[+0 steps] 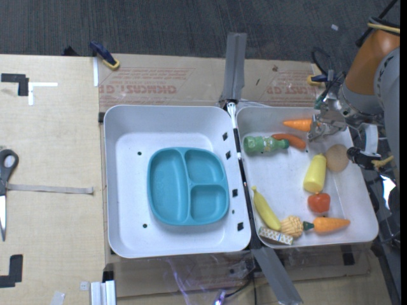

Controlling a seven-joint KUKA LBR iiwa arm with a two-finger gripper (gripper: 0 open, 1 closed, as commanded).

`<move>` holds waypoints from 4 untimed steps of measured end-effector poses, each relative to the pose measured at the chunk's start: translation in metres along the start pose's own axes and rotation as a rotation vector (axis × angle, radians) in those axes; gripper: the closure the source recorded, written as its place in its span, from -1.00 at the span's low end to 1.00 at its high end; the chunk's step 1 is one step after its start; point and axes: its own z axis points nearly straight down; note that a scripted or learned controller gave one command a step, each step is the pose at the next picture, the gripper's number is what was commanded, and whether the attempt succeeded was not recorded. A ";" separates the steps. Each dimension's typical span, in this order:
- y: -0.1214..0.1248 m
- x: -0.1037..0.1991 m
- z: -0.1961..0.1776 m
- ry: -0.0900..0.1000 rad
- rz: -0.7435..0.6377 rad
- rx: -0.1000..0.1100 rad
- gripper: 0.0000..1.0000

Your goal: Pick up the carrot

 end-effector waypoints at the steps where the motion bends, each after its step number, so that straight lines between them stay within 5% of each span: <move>1: -0.001 0.000 0.001 0.001 0.001 0.006 -1.00; 2: -0.007 0.009 -0.007 -0.001 0.248 0.014 -1.00; 3: -0.005 0.009 -0.017 -0.005 0.243 0.007 1.00; 4: -0.005 0.010 -0.017 -0.004 0.244 0.007 -1.00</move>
